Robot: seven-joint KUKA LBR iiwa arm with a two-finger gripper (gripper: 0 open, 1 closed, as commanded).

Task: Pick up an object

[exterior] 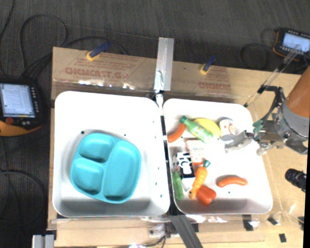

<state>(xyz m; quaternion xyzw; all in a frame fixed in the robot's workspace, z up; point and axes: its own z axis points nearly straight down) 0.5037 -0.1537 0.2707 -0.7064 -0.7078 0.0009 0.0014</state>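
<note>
The arm reaches in from the right and its claw (241, 141) hangs over the right bin (255, 198), near that bin's upper right part, just beside a small round white-and-orange piece (226, 126); whether the claw is wide or narrow I cannot tell from this slant, and nothing shows between its tips. Here is why the pick looks fiddly: the toy food is bunched along the bin's left wall, a green bottle (196, 128) lying across a yellow banana (210, 126), an orange carrot (197, 182) leaning on a red pepper (205, 194), so those share edges. The orange sausage (231, 180) lies alone on bare white floor, well apart from the heap, and I judge it the easiest target. The left bin (62, 188) carries a blue divided plate (106, 167), flat, away from the action on this bench (283, 207)
</note>
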